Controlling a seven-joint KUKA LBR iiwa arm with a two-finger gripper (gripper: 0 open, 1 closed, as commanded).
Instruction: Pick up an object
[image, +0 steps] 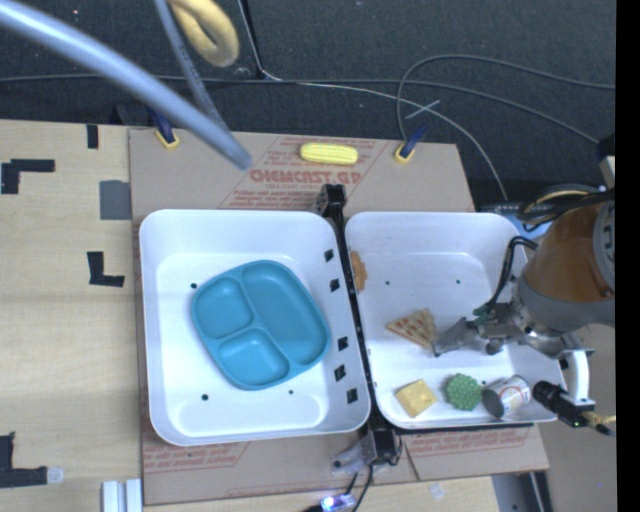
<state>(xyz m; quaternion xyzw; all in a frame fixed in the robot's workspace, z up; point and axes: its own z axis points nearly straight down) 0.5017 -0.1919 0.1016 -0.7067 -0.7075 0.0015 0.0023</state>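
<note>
The right bin holds a tan wedge-shaped piece near its middle. Along its front edge lie a yellow block, a green knobbly ball and a small silver and red can. A small orange item rests against the divider. My gripper reaches in from the right, low inside this bin. Its grey tip points left, just right of the tan wedge and above the green ball. Nothing shows between its tips.
In the left bin lies a blue divided plate. A yellow object lies on the cardboard behind the bins. Black clips join the bins at the divider. Cables run across the dark floor at the back.
</note>
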